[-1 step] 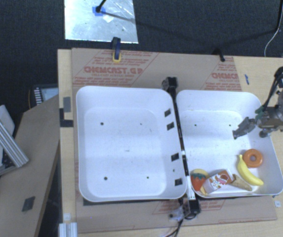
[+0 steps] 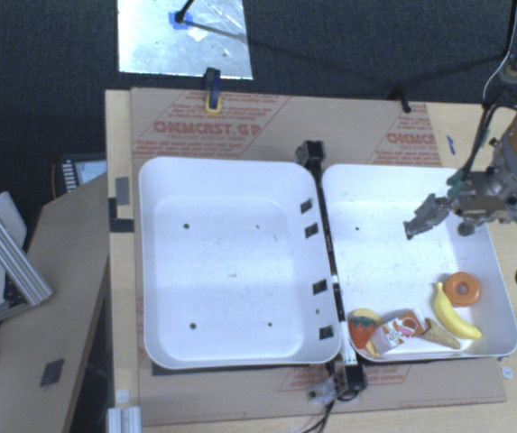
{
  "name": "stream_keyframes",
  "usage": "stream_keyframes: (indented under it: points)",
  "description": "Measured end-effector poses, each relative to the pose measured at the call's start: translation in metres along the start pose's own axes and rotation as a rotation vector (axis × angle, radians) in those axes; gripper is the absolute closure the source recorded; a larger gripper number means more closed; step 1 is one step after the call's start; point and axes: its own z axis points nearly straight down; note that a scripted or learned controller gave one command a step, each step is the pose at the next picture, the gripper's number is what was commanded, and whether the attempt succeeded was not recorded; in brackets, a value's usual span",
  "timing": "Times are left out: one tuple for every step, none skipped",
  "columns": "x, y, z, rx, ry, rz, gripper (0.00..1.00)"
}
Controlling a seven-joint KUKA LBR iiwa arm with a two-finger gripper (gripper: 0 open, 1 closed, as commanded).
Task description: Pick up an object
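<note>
My gripper [image 2: 420,219] hangs over the middle of the right bin [image 2: 375,242], reaching in from the right, with nothing between its fingers that I can see. Along that bin's front edge lie a yellow banana [image 2: 450,312], an orange ring-shaped toy [image 2: 462,288], a red and orange fruit [image 2: 363,325], a small white and red packet [image 2: 395,330] and a brown cone-shaped piece [image 2: 440,334]. The gripper is well behind and above all of them, touching none.
The left bin [image 2: 231,260] sits beside the right one, with a black clip strip [image 2: 321,242] along their shared wall. Both stand on a cardboard sheet [image 2: 267,124]. A metal plate [image 2: 184,25] lies at the back, and an aluminium rail [image 2: 1,251] at the far left.
</note>
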Motion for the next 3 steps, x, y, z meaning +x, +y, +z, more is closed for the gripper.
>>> stream_keyframes:
  points:
    - [0.072,0.002,-0.121,-0.010,0.002,-0.001,0.00]
    - [0.153,0.002,-0.196,-0.003,0.003,-0.002,0.00]
    - [0.039,0.001,-0.160,0.006,-0.002,0.020,0.00]
